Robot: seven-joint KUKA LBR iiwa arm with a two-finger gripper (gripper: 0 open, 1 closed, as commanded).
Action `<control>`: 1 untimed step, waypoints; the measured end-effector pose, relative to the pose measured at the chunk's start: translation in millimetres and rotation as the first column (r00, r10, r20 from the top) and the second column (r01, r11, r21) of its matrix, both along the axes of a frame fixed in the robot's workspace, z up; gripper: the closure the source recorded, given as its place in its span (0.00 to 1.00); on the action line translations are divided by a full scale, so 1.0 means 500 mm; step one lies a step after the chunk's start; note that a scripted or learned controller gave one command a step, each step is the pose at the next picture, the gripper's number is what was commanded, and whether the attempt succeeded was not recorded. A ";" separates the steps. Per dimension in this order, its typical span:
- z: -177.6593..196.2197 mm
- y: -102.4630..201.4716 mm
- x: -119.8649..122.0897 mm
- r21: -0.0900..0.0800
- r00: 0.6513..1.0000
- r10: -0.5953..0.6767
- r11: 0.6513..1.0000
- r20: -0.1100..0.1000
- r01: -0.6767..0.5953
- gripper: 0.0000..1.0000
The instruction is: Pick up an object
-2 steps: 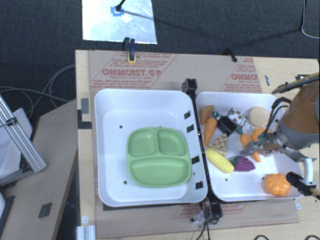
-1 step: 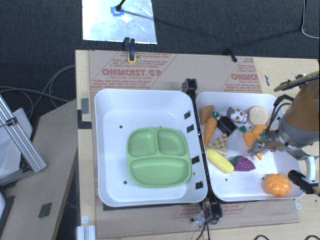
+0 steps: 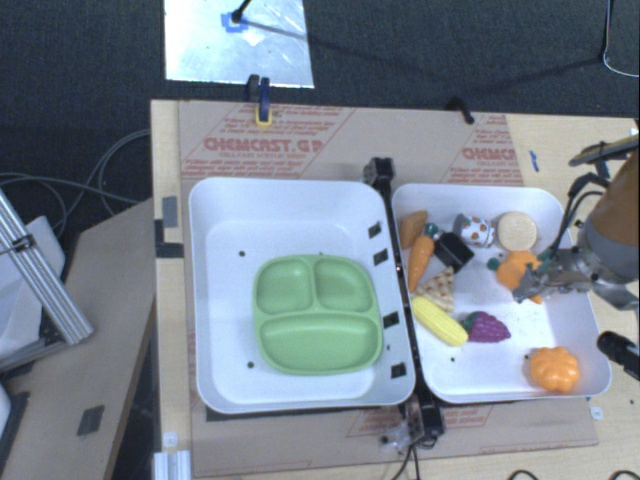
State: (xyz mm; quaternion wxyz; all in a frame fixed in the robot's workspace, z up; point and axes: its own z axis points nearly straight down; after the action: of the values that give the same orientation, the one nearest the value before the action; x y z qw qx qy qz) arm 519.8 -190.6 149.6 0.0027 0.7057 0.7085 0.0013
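Toy pumpkin (image 3: 554,367) in right bin (image 3: 500,388), green tray (image 3: 318,314) in left bin (image 3: 225,268)

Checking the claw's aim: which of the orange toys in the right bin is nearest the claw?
The round orange fruit right by the claw. The carrot lies far left, and the pumpkin sits at the near corner.

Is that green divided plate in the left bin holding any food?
Empty. All three compartments of the green plate show bare green; the toy foods lie in the right bin.

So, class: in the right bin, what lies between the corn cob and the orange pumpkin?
In the camera view, the purple grapes lie between the corn cob and the pumpkin.
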 end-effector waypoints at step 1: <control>0.122 0.011 -0.005 0.000 1.000 0.001 1.000 0.002 -0.001 1.00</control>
State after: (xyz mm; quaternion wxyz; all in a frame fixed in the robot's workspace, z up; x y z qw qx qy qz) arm 517.3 -184.9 210.5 0.0036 0.7053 0.7089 0.0019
